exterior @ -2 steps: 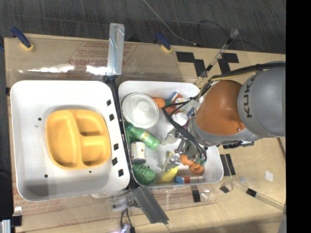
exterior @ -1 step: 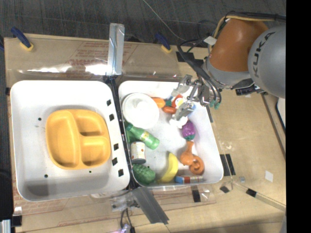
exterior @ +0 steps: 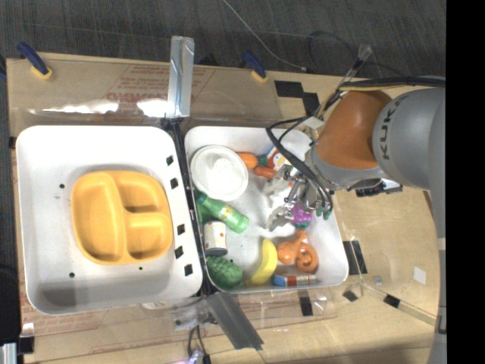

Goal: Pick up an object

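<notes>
1. You see the arm [exterior: 394, 139] reaching in from the right, its orange band above the right bin [exterior: 333, 237].
2. Your claw [exterior: 292, 207] sits low inside the right bin, near the middle of its right half, with a tangle of cables running back to the wrist.
3. You cannot tell how far the claw stands open; the metal parts blur together, and nothing can be made out as held by it.
4. A small purple object [exterior: 301, 216] lies right at the claw, touching or just beside it; which of the two is not clear.
5. Just below the claw you have an orange toy [exterior: 298, 254], and beside that a yellow banana [exterior: 266, 261].
6. Along the bin's near wall lie a green knobbly object [exterior: 223, 271] and a small red-and-blue item [exterior: 292, 280].
7. Left of the claw a green bottle [exterior: 222, 212] lies on its side, with a small can [exterior: 214, 238] just under it.
8. A white bowl [exterior: 219, 170] sits in the bin's far left corner, with an orange piece [exterior: 248, 160] beside it.
9. In the left bin [exterior: 45, 279] you have a yellow divided tray [exterior: 121, 217], well apart from the claw.
10. Both bins rest on the brown table [exterior: 394, 241].
</notes>
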`<state>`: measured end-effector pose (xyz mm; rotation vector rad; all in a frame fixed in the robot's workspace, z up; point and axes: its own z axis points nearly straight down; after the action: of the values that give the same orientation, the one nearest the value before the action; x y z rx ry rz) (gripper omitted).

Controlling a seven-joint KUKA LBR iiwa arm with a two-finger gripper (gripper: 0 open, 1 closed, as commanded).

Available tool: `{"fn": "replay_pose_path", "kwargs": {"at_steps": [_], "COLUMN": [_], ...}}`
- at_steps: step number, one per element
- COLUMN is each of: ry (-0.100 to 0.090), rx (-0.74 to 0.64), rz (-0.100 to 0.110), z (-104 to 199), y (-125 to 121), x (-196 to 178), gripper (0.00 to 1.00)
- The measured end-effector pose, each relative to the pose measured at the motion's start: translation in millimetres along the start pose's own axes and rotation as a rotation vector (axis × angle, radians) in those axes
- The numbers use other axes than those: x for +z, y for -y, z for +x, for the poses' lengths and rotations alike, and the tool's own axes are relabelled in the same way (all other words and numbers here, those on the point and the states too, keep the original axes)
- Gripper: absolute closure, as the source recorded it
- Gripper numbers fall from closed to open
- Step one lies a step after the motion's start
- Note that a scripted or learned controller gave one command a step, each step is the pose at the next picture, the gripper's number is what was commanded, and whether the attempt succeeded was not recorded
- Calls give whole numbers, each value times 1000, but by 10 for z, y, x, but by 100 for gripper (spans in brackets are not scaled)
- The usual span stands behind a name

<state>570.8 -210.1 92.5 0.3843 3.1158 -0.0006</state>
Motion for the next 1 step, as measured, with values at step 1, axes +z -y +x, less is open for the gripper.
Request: {"fn": "replay_pose_path", "kwargs": {"at_steps": [1], "ry": [-24], "rx": [56], "rz": [8], "z": [-581], "y": [-406], "x": [20], "gripper": [0]}}
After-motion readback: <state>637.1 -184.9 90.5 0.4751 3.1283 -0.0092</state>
